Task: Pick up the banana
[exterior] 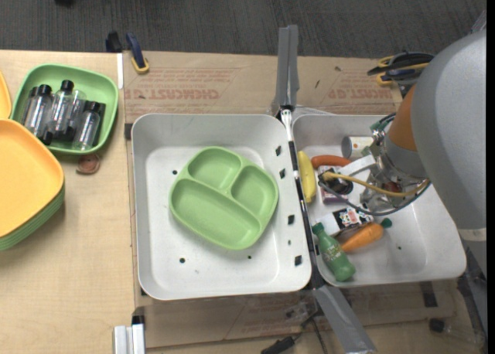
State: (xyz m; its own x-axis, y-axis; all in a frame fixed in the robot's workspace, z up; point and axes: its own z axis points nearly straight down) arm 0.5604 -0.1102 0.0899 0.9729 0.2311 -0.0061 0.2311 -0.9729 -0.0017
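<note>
The banana (307, 176) is yellow and lies lengthwise along the left wall of the right bin (433, 263), near the divider between the bins. My gripper (377, 188) hangs low over the middle of that bin, to the right of the banana and clearly apart from it. The large grey arm comes in from the right and hides the bin's right side.
Beside the banana lie a red-orange pepper (331, 161), a white cylinder (358, 144), a small black-and-white packet (349, 217), a carrot (360, 237) and a green bottle (333, 252). The left bin (155, 267) holds a green divided plate (224, 198). Orange plates (27, 182) and a green tray of bottles (66, 109) stand at the far left.
</note>
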